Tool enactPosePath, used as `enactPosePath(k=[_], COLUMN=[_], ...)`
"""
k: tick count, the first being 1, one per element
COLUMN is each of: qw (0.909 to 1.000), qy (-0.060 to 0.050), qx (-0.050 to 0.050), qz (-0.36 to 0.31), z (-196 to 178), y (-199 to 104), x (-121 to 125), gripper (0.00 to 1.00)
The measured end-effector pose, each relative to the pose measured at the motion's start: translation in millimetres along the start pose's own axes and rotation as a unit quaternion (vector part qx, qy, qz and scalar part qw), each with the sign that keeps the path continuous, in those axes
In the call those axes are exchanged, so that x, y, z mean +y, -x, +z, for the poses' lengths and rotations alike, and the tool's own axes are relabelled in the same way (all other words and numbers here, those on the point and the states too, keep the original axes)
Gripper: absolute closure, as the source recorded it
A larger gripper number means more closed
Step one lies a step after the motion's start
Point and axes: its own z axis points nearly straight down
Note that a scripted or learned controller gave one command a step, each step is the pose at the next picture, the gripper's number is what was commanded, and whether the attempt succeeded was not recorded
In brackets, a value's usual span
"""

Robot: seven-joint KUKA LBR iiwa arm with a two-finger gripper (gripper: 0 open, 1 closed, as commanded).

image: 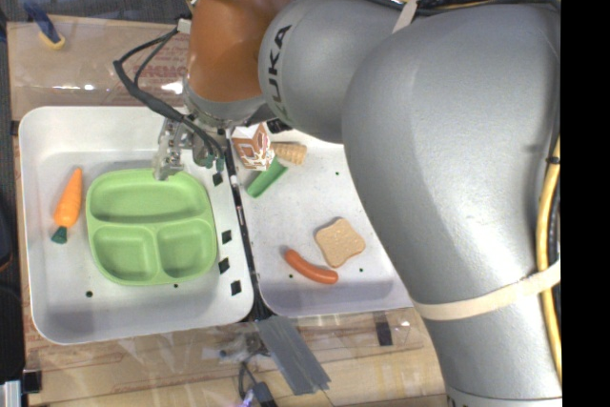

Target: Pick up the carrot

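An orange carrot (pixel 68 201) with a dark green stem end lies in the left bin (pixel 43 291), near its left wall, beside the green tray. My gripper (pixel 173 154) hangs over the back of the left bin, just above the top right corner of the green divided tray (pixel 151 226). It is well to the right of the carrot. Nothing shows between its fingers.
The right bin (pixel 372 286) holds a red sausage (pixel 310 266), a slice of toast (pixel 339 242), a green stick-shaped piece (pixel 266 178), a small carton (pixel 254 148) and a cone-shaped piece (pixel 290 152). The big grey arm covers the right side of the bench.
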Motion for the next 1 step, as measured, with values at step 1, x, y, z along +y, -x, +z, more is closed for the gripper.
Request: enactPosePath(k=[1], qw=[0.9939], qy=[0.0], qx=[-0.005], qz=[-0.11], z=[-83.9], y=[11.9], x=[28.0], gripper=[1.0])
